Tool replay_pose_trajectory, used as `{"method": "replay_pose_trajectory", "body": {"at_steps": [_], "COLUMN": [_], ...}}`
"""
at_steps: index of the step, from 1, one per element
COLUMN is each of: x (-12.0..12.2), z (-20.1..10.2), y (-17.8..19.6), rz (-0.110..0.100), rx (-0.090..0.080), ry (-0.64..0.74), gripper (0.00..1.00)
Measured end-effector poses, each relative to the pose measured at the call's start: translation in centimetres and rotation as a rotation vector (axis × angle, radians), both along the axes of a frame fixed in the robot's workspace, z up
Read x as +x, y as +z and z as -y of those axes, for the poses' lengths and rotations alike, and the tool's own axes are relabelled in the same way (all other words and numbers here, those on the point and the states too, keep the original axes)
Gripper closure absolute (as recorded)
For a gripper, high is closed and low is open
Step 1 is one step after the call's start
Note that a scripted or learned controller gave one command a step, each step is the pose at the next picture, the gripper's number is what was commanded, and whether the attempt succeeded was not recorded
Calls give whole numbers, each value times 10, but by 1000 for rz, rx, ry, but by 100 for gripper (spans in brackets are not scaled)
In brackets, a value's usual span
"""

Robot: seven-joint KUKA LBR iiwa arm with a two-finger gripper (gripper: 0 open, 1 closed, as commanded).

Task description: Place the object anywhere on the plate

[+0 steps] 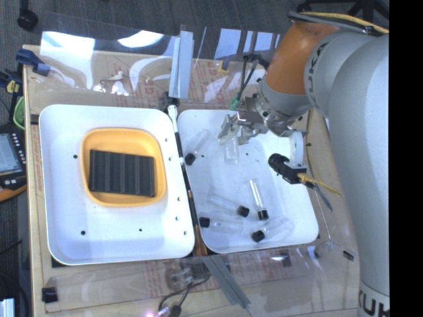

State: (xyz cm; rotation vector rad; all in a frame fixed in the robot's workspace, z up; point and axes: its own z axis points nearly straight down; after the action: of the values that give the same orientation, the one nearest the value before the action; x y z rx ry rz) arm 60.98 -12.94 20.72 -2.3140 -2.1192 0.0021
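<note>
The gripper [232, 129], finger state unclear, hovers near the right bin's [303, 224] far edge; picking a vial [254, 193] for the yellow plate [122, 139] looks next.

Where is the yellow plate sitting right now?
The yellow plate lies in the left white bin, toward its upper middle, across the divider from the right bin holding the clear vials.

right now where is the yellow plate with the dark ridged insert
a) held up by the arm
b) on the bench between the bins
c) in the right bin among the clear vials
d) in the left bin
d: the yellow plate lies flat in the left bin, while the clear vials lie scattered in the right bin, where the gripper hovers.
</note>
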Motion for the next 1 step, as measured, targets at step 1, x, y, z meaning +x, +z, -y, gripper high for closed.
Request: {"method": "replay_pose_trajectory", "body": {"at_steps": [1], "x": [-29], "z": [-63], "y": [25], "rz": [0], "rx": [0], "ry": [338], "gripper": [100]}}
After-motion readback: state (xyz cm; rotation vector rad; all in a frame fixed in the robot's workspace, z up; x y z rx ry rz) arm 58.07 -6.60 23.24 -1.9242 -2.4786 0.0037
